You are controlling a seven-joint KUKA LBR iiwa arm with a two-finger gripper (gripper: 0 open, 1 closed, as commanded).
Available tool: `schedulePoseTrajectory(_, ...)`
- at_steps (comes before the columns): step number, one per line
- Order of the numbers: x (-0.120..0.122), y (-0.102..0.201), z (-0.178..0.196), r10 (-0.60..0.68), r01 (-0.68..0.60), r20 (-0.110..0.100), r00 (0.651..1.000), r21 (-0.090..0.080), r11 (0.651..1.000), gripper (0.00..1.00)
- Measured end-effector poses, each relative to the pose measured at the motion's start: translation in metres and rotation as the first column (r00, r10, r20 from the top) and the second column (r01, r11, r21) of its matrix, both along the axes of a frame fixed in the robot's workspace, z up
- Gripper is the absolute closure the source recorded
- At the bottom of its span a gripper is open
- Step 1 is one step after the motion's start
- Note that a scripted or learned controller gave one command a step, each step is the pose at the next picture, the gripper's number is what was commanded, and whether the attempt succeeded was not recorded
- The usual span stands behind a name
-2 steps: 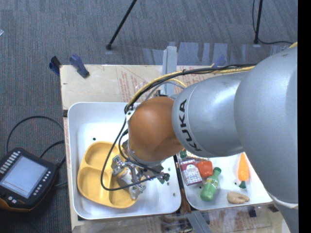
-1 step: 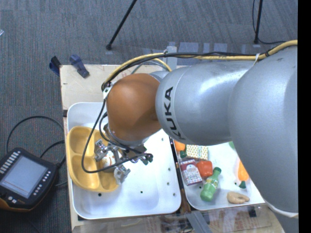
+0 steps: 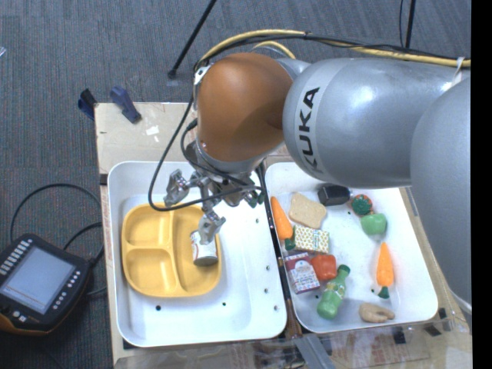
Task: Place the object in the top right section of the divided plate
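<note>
Arm (image 3: 369,121): smooth grey shell, satin sheen; the orange band (image 3: 238,106) glossy with soft highlights. Pincer (image 3: 206,233): bare metal linkage, dull shine. Can (image 3: 204,250): metallic body, reflective end. Divided plate (image 3: 150,264): yellow plastic, smooth, semi-gloss. Bins (image 3: 254,314): white plastic, smooth, faintly glossy. Green bottle (image 3: 332,294) and carrots (image 3: 383,266): moulded plastic, shiny. Cracker (image 3: 311,240): matt, textured face. Surface (image 3: 131,137): pale board, matt. Floor (image 3: 77,37): grey carpet, rough weave.
</note>
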State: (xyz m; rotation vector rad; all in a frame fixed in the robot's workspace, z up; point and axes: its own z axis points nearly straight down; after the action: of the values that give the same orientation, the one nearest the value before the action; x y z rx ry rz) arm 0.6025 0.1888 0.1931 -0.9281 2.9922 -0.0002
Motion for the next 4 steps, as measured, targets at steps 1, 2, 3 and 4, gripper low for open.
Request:
schedulePoseTrajectory(1,0.004,-0.072,-0.105,0.389,-0.389,-0.004,0.921,0.002,0.921,0.00)
schedulePoseTrajectory(2,0.042,-0.068,-0.106,0.463,-0.463,-0.004,0.887,0.002,0.887,0.00)
schedulePoseTrajectory(3,0.042,-0.069,-0.106,0.461,-0.461,-0.005,0.887,0.002,0.887,0.00)
schedulePoseTrajectory(4,-0.035,-0.064,-0.103,0.682,-0.682,0.006,0.731,-0.002,0.731,0.00)
